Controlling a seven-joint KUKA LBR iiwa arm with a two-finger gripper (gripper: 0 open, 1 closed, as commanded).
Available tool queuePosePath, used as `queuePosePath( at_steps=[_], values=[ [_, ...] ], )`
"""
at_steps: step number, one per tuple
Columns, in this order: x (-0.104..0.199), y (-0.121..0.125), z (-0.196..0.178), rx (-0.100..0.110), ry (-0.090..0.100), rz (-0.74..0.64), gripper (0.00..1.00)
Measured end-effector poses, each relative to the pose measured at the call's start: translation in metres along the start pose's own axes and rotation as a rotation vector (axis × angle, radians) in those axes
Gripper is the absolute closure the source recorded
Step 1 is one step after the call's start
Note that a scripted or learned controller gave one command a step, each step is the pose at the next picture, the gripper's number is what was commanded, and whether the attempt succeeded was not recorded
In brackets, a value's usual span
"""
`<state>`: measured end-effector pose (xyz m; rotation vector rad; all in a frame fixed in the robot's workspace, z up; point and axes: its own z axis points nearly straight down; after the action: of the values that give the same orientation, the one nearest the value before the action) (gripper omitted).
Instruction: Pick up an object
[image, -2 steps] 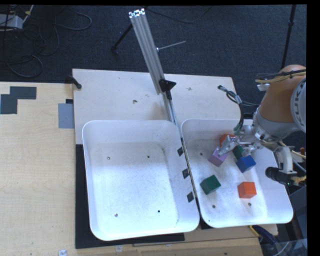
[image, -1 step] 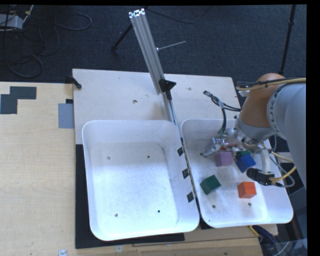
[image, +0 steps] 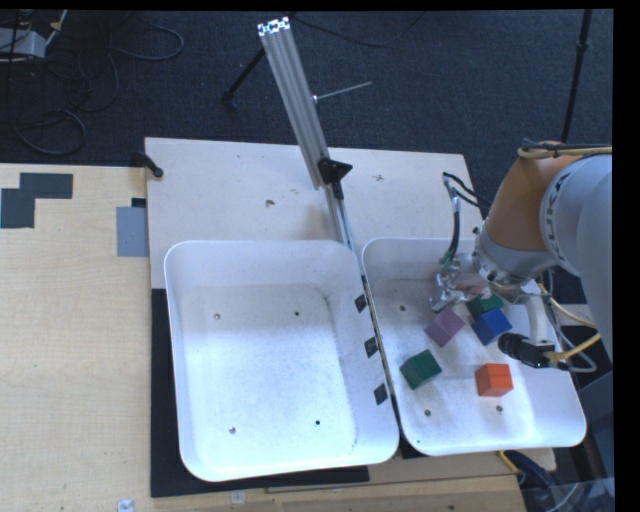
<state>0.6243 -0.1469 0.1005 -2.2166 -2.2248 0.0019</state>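
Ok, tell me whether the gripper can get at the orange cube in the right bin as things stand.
Probably yes. The orange cube sits apart from the other blocks, open from above, and the gripper hovers close by, over the purple block.

The left bin (image: 190, 290) offers open floor for passage. In the right bin (image: 560, 425), the purple block (image: 445, 326), blue block (image: 491, 324), green block (image: 421, 369) and orange block (image: 493, 380) crowd the middle, leaving room along its near edge.

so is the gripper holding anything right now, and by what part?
Cannot tell. The gripper is low in the right bin, right above the purple block, with no block visibly between its fingers.
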Motion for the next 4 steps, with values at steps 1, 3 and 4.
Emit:
queuePosePath(
  at_steps=[1, 3, 4],
  values=[
    [0.000, 0.000, 0.001, 0.001, 0.000, 0.000, 0.00],
    [0.026, -0.052, 0.008, -0.001, 0.000, 0.006, 0.00],
    [0.065, -0.066, -0.094, -0.007, 0.001, 0.001, 0.00]
  ],
)
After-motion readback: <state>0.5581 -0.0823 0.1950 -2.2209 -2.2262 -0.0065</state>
